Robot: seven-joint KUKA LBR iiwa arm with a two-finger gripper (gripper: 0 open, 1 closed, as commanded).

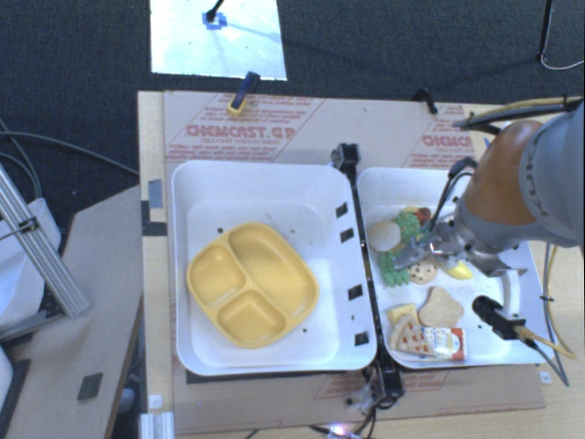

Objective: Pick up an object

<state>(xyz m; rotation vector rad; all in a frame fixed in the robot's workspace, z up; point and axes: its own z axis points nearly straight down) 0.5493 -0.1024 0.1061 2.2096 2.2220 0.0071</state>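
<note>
My hand (430,245) hangs low in the right bin (384,183), among toy food near its middle; whether it is wide or narrow I cannot tell. Greens (395,265) and a cookie (420,272) lie just beside it, a bun (384,235) toward the bin's left wall. Bread (441,308) and a pizza slice (411,338) sit near the front edge. A yellow tray (252,284) rests in the left bin (265,183).

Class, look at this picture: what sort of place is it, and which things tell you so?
Probably a robot test lab: a robot arm reaches over two white bins, toy food lies in one, and cables trail across the floor.
</note>
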